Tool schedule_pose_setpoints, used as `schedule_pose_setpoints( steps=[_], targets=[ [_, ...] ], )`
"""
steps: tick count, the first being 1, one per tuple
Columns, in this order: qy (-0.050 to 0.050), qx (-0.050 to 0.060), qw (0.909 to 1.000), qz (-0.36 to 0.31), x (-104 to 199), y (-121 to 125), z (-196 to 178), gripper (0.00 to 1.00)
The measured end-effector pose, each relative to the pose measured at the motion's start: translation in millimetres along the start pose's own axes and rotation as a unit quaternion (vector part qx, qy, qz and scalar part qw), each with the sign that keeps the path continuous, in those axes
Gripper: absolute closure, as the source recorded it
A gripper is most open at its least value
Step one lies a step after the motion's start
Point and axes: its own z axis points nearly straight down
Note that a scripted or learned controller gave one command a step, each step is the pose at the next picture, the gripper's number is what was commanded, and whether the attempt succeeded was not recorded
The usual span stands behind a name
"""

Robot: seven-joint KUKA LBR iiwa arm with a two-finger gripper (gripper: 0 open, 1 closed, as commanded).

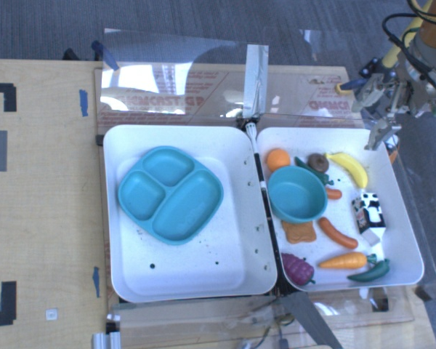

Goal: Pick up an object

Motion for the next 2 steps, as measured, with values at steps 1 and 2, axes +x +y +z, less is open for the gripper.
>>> schedule_pose_setpoints(
  steps=[1, 2],
  targets=[
    [0.006, -0.003, 0.9937, -0.112, 21, 30, 151, 0.00],
    [-0.013, 0.010, 0.9969, -0.077, 29, 50, 167, 0.00]
  ],
)
